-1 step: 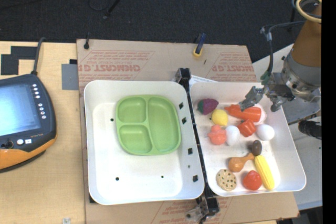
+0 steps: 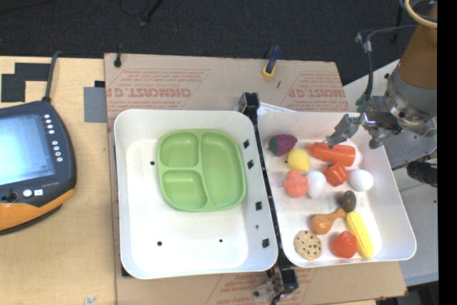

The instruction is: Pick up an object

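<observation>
The right white bin point(image 2: 403, 225) holds several toy foods: a purple one point(image 2: 283, 144), a yellow lemon point(image 2: 298, 160), an orange-red carrot point(image 2: 332, 152), a red piece point(image 2: 335, 173), two white eggs point(image 2: 315, 184) point(image 2: 361, 180), a pink fruit point(image 2: 295, 184), a drumstick point(image 2: 325, 221), corn point(image 2: 359, 232), a tomato point(image 2: 343, 245) and a cookie point(image 2: 308, 244). My gripper point(image 2: 359, 133) hangs open over the bin's far right part, just above and right of the carrot. Nothing sits between its fingers.
The left white bin point(image 2: 136, 225) carries a green divided plate point(image 2: 201, 170). A handheld control pendant point(image 2: 32, 161) lies on the bench at far left. A blue-and-yellow clamp point(image 2: 270, 62) sits at the cardboard's back edge. The arm's body point(image 2: 418, 75) stands right of the bins.
</observation>
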`<action>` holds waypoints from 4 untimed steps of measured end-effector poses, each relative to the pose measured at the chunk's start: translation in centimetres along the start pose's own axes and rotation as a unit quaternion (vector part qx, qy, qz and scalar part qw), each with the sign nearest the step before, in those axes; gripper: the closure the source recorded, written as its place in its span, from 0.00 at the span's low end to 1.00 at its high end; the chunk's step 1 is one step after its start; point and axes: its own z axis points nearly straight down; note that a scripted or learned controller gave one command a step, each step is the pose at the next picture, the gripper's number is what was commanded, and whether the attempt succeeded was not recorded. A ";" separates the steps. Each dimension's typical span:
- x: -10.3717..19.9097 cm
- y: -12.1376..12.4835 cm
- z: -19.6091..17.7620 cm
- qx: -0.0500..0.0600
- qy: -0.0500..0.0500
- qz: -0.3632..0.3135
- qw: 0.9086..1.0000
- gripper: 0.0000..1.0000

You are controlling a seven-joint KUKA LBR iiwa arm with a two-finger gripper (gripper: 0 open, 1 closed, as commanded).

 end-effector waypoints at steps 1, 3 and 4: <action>-0.5 0.0 6.5 0.002 0.001 0.000 1.000 0.00; -0.8 -0.4 16.1 -0.001 0.000 0.002 1.000 0.00; -1.1 -0.6 15.7 0.003 0.002 0.006 1.000 1.00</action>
